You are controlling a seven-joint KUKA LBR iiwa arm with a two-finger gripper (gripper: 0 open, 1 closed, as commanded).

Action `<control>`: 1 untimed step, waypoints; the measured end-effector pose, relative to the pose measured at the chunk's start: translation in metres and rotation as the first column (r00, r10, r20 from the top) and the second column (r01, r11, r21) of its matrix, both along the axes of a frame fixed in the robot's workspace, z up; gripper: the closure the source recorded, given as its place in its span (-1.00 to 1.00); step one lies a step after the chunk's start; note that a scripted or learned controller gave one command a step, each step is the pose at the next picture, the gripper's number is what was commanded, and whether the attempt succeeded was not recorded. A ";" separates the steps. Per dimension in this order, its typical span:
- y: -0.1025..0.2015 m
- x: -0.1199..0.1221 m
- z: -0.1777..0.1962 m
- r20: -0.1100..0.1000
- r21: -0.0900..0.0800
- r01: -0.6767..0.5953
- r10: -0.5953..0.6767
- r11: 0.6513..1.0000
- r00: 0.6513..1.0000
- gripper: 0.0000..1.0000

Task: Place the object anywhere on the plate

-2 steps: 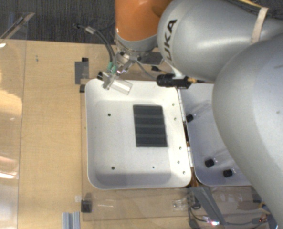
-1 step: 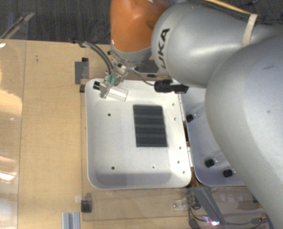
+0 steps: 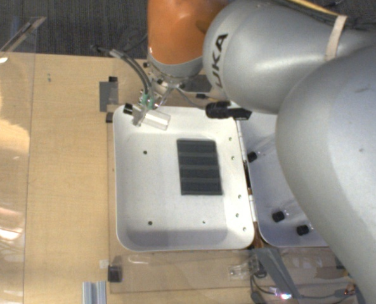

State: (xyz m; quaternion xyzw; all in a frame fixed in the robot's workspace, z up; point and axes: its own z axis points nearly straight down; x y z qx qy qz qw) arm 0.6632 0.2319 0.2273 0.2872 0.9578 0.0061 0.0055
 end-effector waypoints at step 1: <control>0.001 0.002 0.013 0.007 0.004 0.000 0.000 1.000 1.000 1.00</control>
